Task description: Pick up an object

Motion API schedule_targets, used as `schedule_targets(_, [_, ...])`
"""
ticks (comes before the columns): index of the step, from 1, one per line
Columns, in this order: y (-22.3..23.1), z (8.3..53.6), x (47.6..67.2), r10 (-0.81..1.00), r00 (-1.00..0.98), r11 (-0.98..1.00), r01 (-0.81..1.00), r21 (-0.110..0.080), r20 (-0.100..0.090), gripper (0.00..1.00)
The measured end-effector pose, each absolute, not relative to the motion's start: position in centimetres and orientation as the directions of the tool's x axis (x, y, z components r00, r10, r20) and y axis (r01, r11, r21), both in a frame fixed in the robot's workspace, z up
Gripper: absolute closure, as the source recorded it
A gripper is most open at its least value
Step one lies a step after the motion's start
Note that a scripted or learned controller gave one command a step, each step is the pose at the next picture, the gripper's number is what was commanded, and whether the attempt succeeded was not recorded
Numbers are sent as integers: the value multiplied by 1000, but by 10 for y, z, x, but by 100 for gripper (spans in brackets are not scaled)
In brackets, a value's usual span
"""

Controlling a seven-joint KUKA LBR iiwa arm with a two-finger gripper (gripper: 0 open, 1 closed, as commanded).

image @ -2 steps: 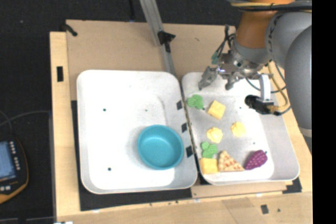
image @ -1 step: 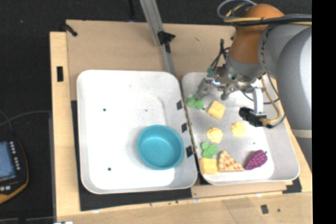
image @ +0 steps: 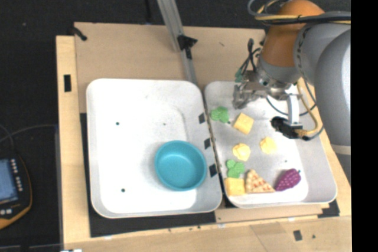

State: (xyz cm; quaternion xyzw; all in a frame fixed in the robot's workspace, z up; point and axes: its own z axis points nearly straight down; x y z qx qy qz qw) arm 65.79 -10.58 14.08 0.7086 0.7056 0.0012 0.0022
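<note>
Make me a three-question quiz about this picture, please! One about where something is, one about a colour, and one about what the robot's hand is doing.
1. Where is the bowl?
A. left bin
B. right bin
C. on the bench outside the bins

2. What colour is the bunch of grapes?
A. green
B. purple
C. yellow

3. Where is the hand?
A. over the left bin
B. over the right bin's far end
C. touching the grapes

Answers:
1 A, the bowl sits in the left bin.
2 B, the grapes look purple.
3 B, the hand hangs over the right bin, at its far end, well away from the grapes.
</note>
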Motion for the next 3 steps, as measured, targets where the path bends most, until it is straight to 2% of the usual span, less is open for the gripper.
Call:
schedule_targets(2, [-114,243,665,1000,-2,2,1000,8,-1,100])
schedule_targets(3, [-54,245,651,1000,-7,7,1000,1,2,100])
